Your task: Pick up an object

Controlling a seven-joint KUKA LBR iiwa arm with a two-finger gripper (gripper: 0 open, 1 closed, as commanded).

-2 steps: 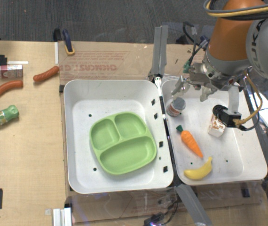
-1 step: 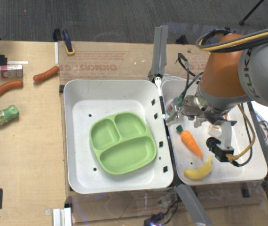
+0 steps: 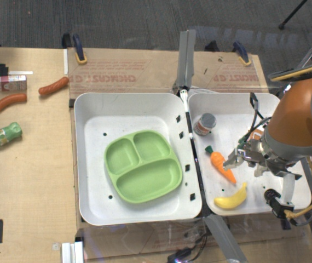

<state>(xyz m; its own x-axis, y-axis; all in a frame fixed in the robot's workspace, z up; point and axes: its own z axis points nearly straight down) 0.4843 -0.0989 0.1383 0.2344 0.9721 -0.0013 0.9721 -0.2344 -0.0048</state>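
Gripper (image 3: 238,159) fingers' state beside the carrot (image 3: 222,166) too small to tell.

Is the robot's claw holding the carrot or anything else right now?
Nothing shows between its fingers. The gripper hovers just right of the carrot, above the banana.

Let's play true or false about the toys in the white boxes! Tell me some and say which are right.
1. The green tray lies in the left bin. True.
2. The banana lies on the green tray. False: it is in the right bin.
3. The carrot lies between the can and the banana. True.
4. The gripper hangs over the left bin. False: it is over the right bin, beside the carrot.
5. Two sausages lie in the right bin. False: they lie on the bench, left of the bins.
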